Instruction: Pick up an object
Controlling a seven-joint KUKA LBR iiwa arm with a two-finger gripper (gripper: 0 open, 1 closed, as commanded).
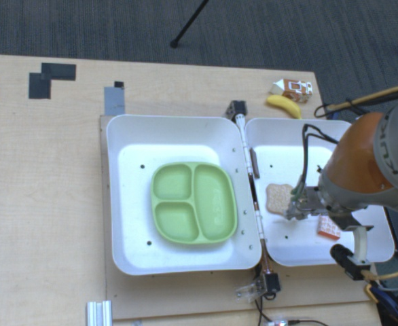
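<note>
Task status: nothing lifted yet, as far as I can judge. The grey arm with the orange band (pixel 362 156) is reaching in from the right and is down low inside the right-hand shallow white bin (pixel 280 250). The two-finger gripper (pixel 295 208) sits at the right edge of a flat, round tan object with a speckled, bread-like surface (pixel 278 197), which lies on the bin floor near the divider between the two bins. That looks like the target.

Claw state: cannot tell. The wrist body and cabling hide the tip from this angle, so I can't say how wide it is, or whether it touches the tan piece or only hangs just beside it. Nothing visibly sits in it, so I'm not calling it a grasp.

Other candidates: a small red-and-white packet (pixel 329 228) in the same bin, partly under the arm. The left-hand white bin (pixel 128 250) has a pale green plastic plate with three compartments (pixel 193 203), untouched and well apart from the arm. A yellow banana (pixel 284 105) and a small carton (pixel 294 87) lie on the bench behind the bins.

Left to do: close, lift, and confirm the piece clears the floor.
</note>
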